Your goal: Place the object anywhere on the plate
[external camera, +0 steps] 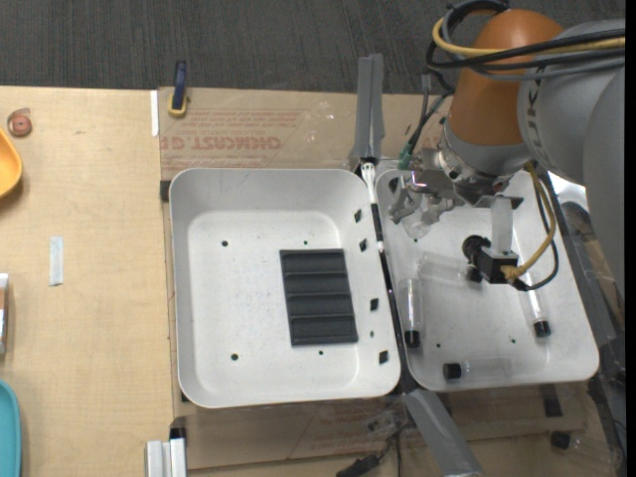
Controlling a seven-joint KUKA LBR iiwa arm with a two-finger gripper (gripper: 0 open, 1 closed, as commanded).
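Note:
A black ribbed plate (pixel 318 297) lies flat in the middle of the left white bin (pixel 199 266), with nothing on it. My gripper (pixel 415 207) hangs low over the far left corner of the right bin (pixel 566 351), close to the wall between the two bins. A clear tube with a black end (pixel 409 311) lies along the right bin's left side, nearer the front than the gripper. A second clear tube with a black end (pixel 538 313) lies towards the right side. A small black piece (pixel 452 371) sits near the front edge. I see nothing held in the gripper.
A grey metal bar (pixel 370 107) stands behind the gap between the bins. Brown cardboard (pixel 248 132) lies behind the left bin. The wooden bench to the left bears an orange item (pixel 6 172) and a teal one (pixel 6 430) at its edge.

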